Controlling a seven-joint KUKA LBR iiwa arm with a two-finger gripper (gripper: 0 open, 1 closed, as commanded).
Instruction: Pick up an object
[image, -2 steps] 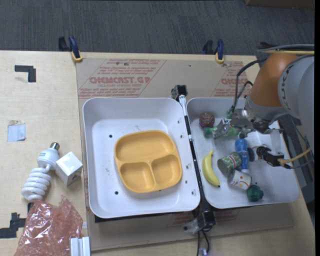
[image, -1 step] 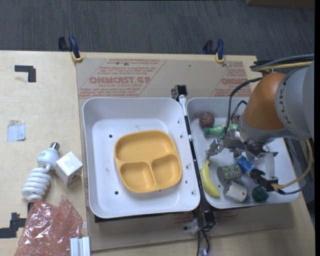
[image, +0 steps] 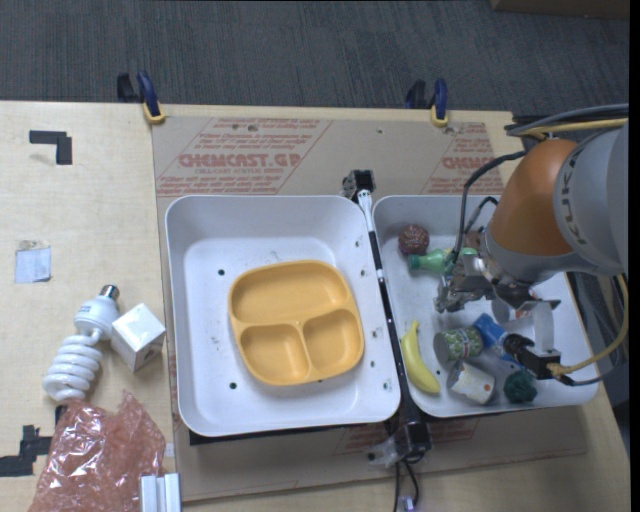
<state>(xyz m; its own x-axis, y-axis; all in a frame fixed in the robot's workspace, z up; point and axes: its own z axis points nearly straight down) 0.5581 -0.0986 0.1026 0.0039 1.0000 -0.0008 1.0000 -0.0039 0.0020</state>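
R bin (image: 392, 300) | gripper (image: 462, 292) low over its mid, opening & hold can't tell | nearest: patterned cup (image: 460, 344) just below gripper, banana (image: 420, 358) at bin's L wall | risk: clutter—fingers may clip cup rim, tip it, close on nothing

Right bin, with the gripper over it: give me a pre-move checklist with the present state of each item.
1. Gripper is above the right bin: ok.
2. Pickable things within the bin, such as the banana and the patterned cup: ok.
3. Something between the fingers: cannot tell.
4. Banana lies apart from the gripper, near the bin's left wall: ok.
5. Yellow tray sits in the left bin, out of the arm's way: ok.
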